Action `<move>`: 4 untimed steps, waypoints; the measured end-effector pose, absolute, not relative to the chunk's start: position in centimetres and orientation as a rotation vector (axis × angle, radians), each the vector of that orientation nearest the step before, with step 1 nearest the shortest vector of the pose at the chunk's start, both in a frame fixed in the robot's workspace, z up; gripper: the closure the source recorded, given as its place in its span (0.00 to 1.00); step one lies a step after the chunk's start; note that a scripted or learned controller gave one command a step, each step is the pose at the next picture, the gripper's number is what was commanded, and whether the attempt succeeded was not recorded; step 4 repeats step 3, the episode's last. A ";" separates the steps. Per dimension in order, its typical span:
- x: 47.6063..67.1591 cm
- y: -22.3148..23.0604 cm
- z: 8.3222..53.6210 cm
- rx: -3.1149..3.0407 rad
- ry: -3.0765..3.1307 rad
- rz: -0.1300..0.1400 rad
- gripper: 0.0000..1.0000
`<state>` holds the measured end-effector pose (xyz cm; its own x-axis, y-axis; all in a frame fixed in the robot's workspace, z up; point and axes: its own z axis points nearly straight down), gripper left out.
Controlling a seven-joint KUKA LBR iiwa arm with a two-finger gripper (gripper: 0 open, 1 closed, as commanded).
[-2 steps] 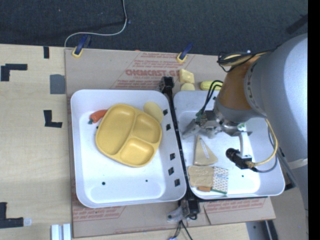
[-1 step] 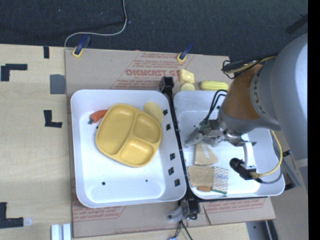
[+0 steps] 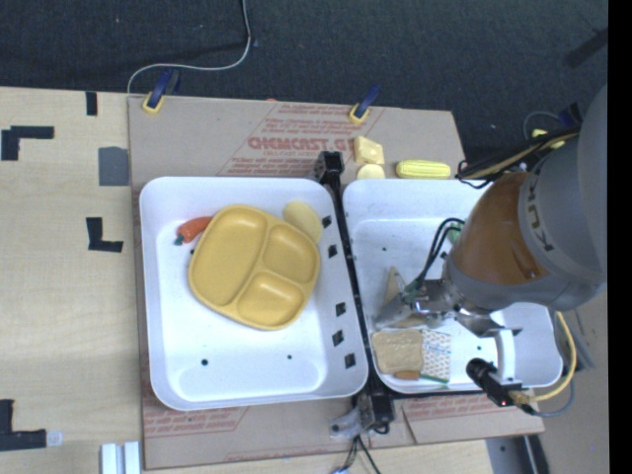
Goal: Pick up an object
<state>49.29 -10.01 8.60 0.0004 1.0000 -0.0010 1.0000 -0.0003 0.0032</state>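
A grey KUKA arm [image 3: 553, 235] with an orange band [image 3: 499, 240] above its wrist reaches in from the right and hangs low over the right-hand bin [image 3: 395, 215], one of two shallow white bins set side by side on a cardboard sheet [image 3: 286, 136] on a pale wooden bench [image 3: 59, 265]. The gripper [image 3: 410, 299] sits near the middle of that bin, just above a tan, toast-like slab [image 3: 398, 352] lying at the bin's near-left corner, with a small speckled white packet [image 3: 436, 354] touching the slab's right side. Whether the gripper is spread or pressed together cannot be told from this angle, and nothing is visibly caught in it; a small greyish pointed shape beside it is too blurred to identify. The left-hand bin [image 3: 237, 373] holds a yellow divided plate [image 3: 255, 265], tilted slightly and resting toward the bin's far half, with an orange carrot-like piece [image 3: 194, 228] peeking out at the plate's far-left edge and a pale yellow rounded item [image 3: 302, 217] touching its far-right edge. Outside the bins, on the cardboard just beyond the right-hand bin's far wall, lie a yellow corn cob [image 3: 423, 170] and two pale yellow pieces [image 3: 368, 158]. A white cable [image 3: 242, 28] trails across the dark floor behind the bench.
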 end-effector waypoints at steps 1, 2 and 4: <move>55.9 -10.4 8.5 2.217 2.222 0.002 0.00; 53.6 -9.8 8.6 2.217 2.218 0.002 0.00; 53.6 -9.8 9.5 2.218 2.220 0.001 1.00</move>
